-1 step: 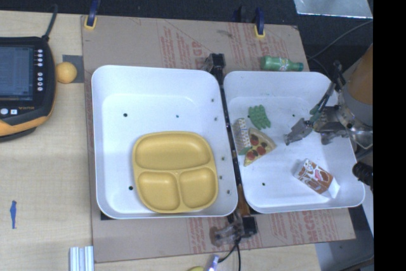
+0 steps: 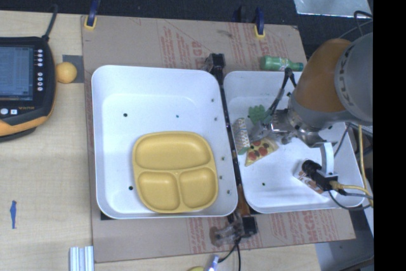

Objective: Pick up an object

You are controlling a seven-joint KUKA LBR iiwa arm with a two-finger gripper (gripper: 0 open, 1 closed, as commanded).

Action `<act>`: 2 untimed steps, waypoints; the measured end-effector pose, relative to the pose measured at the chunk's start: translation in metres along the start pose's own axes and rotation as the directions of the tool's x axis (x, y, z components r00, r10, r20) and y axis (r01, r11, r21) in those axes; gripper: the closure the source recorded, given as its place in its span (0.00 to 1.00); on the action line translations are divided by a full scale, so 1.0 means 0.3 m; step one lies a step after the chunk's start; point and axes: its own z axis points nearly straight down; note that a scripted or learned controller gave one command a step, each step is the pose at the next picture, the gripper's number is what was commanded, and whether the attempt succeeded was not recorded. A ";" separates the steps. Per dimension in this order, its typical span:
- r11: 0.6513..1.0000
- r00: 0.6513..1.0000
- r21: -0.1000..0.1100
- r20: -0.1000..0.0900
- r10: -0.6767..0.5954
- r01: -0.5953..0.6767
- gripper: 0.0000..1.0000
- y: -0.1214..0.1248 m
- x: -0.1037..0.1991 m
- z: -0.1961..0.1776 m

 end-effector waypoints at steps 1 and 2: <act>1.000 1.000 -0.003 -0.001 0.004 -0.004 0.00 0.206 -0.029 -0.005; 1.000 1.000 -0.002 -0.002 0.003 -0.003 1.00 0.206 -0.031 -0.039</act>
